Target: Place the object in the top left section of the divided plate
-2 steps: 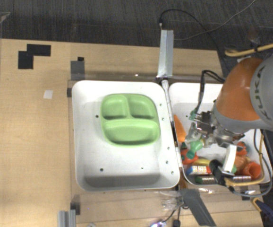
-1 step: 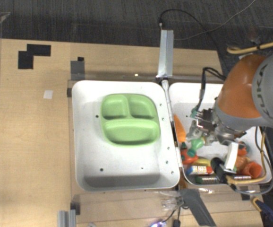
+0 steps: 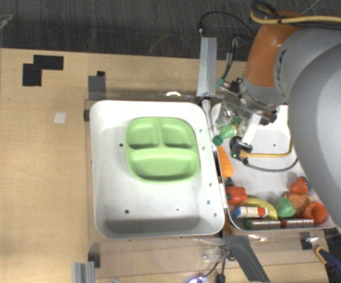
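one small green object [image 3: 217,138], prob light & stiff, sits pinched in the end effector [image 3: 222,135]; grip mid-body.

Matt green plastic plate [image 3: 161,148], wooden bench [image 3: 35,175]

divided plate [image 3: 160,148] open above — bin wall [image 3: 209,152] between

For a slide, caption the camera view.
Gripper over the right bin beside a green piece; green divided plate waits in the left bin.
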Available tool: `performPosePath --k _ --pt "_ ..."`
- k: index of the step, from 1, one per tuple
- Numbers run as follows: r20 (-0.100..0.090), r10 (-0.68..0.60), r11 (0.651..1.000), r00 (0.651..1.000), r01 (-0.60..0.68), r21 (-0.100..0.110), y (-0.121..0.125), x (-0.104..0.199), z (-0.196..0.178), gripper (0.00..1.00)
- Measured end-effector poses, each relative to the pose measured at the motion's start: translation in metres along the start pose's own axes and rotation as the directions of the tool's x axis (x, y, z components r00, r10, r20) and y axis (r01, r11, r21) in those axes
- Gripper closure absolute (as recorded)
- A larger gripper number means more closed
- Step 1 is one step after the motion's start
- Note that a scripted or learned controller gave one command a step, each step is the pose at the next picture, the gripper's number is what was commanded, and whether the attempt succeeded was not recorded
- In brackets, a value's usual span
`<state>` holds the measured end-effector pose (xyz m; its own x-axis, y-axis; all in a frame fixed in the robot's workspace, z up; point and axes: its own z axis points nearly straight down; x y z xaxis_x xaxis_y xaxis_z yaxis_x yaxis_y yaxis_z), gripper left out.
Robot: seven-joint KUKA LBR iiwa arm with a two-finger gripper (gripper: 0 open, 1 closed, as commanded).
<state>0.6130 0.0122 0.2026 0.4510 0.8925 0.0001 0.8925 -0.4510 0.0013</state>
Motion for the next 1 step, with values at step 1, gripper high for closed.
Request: performPosePath --k 1 --pt "0.0 0.103 0.995 0.995 -0.103 0.002 -0.0439 -0.0554 0.0186 1.0"
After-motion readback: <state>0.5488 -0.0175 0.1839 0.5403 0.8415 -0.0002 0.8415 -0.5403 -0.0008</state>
